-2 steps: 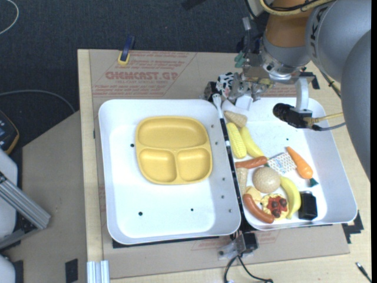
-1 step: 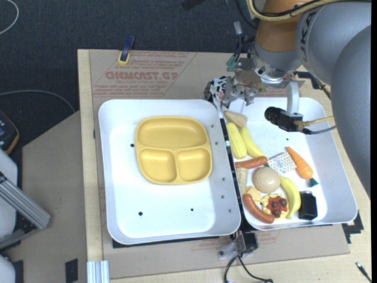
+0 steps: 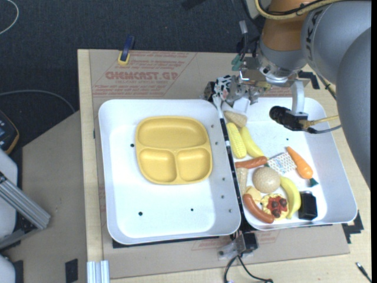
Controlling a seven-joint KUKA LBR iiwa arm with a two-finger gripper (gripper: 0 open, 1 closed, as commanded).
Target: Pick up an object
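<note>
Hovering over right bin (image 3: 330,158) far corner, tool (image 3: 244,90) (jaw state unclear, cluttered); toy food pile (image 3: 268,178) overlapping.

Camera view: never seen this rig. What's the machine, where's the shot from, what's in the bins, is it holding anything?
The picture comes from one fixed camera above the bench, looking down at a slant. The machine is a grey robot arm with an orange band above the wrist, reaching in from the right. Its two-finger gripper hangs over the far corner of the right white bin, close to a small black-and-white toy cow; whether it grips anything is too cluttered to tell.

The left white bin holds a yellow plastic divided tray. The right bin holds toy food: a yellow corn cob, an orange carrot, a yellow banana, a red sausage and more, plus a black block.
</note>
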